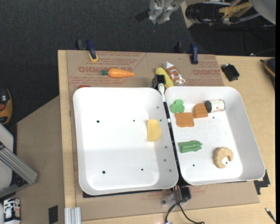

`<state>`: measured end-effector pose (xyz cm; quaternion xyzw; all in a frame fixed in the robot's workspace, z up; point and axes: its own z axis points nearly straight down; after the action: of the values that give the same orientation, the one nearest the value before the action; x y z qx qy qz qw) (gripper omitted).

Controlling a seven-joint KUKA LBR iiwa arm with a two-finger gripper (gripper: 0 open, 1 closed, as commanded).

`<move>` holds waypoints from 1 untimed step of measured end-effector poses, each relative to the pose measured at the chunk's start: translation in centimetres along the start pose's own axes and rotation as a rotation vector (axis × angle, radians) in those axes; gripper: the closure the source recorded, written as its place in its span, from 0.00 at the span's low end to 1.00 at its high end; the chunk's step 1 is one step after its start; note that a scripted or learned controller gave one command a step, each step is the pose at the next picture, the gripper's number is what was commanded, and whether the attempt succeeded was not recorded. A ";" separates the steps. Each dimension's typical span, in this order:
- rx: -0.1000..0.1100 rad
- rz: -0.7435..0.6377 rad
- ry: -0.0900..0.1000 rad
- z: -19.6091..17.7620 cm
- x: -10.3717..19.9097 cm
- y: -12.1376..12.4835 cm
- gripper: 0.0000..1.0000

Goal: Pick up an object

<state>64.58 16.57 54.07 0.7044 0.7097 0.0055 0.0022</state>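
1. White bins lie side by side in the camera view. The left bin has one yellow piece near its right wall.
2. The right bin has a green leaf, an orange slab, a brown block, a small can, a green pod and a croissant.
3. The gripper seems to be the grey blurred shape at the far edge, well apart from the bins. I cannot tell if it is spread or pressed together.
4. The croissant looks like the best choice, because it stands alone and is thick. The arm should come straight down over its middle and close across the narrow side.
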 end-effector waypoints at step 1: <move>0.011 -0.001 -0.002 0.5 6.4 -2.0 1.00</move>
<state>62.53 22.92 53.53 0.7043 0.7099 0.0008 -0.0009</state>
